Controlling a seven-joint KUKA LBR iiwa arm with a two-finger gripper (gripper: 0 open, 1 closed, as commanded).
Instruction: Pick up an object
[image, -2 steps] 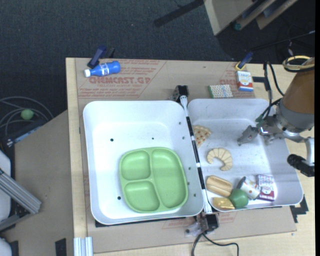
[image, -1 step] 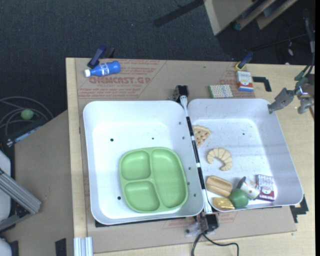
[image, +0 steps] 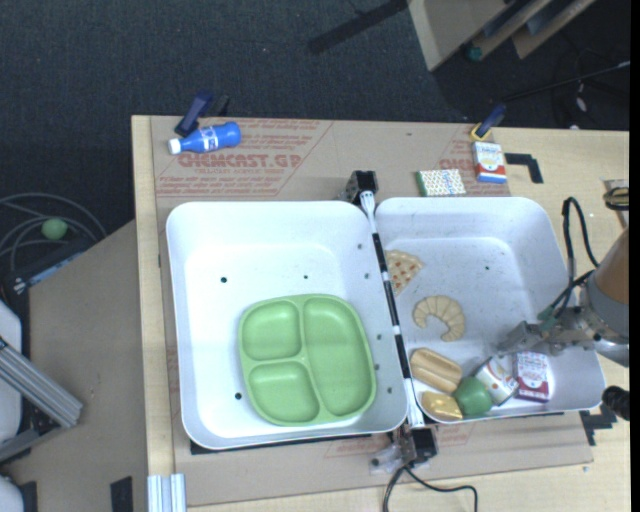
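Observation:
The right bin holds a waffle piece, a croissant, a hot-dog bun, a small yellow item, a white container with a green cap and a red-and-white packet. My gripper reaches in from the right edge. It hangs low over the bin's front right part, just above the packet and the green-capped container. Nothing is visibly held between its fingers.
The left bin holds a green divided plate. On the bench behind the bins lie a blue-and-white bottle, a small patterned card and a small box. A black cable loops along the right bin's right wall.

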